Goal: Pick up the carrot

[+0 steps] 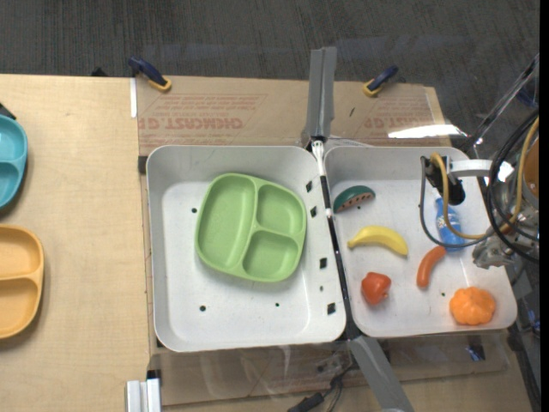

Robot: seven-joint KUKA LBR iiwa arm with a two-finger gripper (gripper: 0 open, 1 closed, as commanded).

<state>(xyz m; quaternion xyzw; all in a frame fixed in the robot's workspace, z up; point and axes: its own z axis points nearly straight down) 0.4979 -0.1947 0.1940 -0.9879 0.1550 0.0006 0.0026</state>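
The claw [449, 223] hangs over the far right part of the right-hand shallow white plastic bin [390, 168], a blue piece on its lower end just beyond the carrot; whether it is spread or pressed together I cannot tell. The small, smooth orange carrot [429, 266], a short tapered stick lying at a slant, rests on that bin's floor just near of the claw, apart from it.

Four other toy foods share this bin: one curved glossy yellow banana [378, 239] to the carrot's left, one dark green watermelon slice [353, 198] at the far left, one round red tomato-like piece [376, 287] near the front, and one dimpled orange fruit [473, 305] at the near right corner.

The left-hand white bin [163, 256] holds one matte light-green plastic plate [252, 227] with three compartments and rounded corners. On the pale wooden desk [77, 144], at the left edge, lie two more divided plates: one teal [10, 159], one yellow-orange [17, 280]. Two blue-and-orange clamps [149, 74] pin brown cardboard [206, 114] at the far side.
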